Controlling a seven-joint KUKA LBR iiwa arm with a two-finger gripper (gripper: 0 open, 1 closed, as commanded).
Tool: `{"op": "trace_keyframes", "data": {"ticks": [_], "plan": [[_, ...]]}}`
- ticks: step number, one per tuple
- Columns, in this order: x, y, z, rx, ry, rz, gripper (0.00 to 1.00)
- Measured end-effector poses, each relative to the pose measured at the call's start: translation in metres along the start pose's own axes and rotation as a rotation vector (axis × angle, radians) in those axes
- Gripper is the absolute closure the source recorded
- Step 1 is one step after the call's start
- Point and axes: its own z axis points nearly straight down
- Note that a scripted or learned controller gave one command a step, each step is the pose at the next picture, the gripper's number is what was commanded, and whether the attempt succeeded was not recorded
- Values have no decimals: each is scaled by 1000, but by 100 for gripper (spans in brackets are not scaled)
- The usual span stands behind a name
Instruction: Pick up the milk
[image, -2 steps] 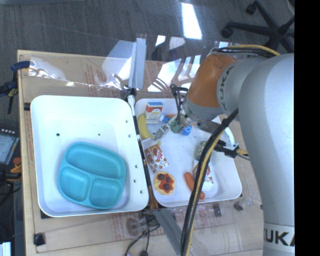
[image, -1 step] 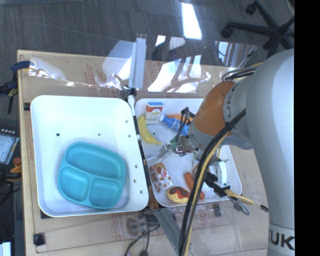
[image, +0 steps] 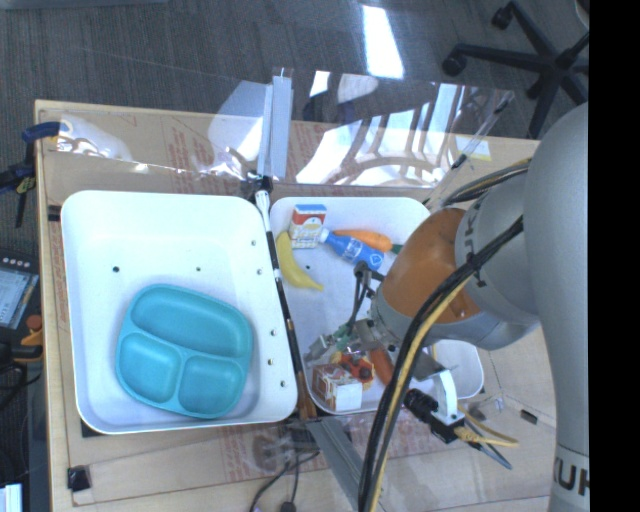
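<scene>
Bright, cool daylight comes in from about twelve o'clock, where a clear sheet (image: 400, 130) along the table's (image: 150, 140) far edge throws back hard white glare (striped like window bars). The left bin (image: 90, 250) is nearly washed out, its walls losing detail. The blue tray (image: 185, 350) casts only a soft shadow. At three o'clock the arm (image: 560, 230) looms large, slightly soft in focus, and shades the right bin (image: 400, 212).
</scene>
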Motion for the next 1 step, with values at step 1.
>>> {"op": "trace_keyframes", "data": {"ticks": [1], "plan": [[-19,-7,0,1,1,697,0]]}}
